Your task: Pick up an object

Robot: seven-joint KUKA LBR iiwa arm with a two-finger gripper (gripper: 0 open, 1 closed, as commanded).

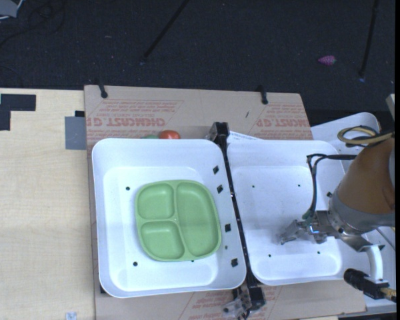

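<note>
My gripper (301, 237) is down in the right white bin (267, 179), near its front right part, just above the floor. Its fingers (287, 235) stand apart, so it is open, and I see nothing between them. The grey arm with its orange band (367, 179) comes in from the right and hides the bin's right side. A green divided plate (178, 219) lies flat in the middle of the left white bin (113, 179), well to the left of the gripper.
A small red object (169, 135) and a bit of green beside it sit just behind the left bin's far rim. A black divider (230, 205) runs between the bins. Black cables (317, 172) hang by the arm.
</note>
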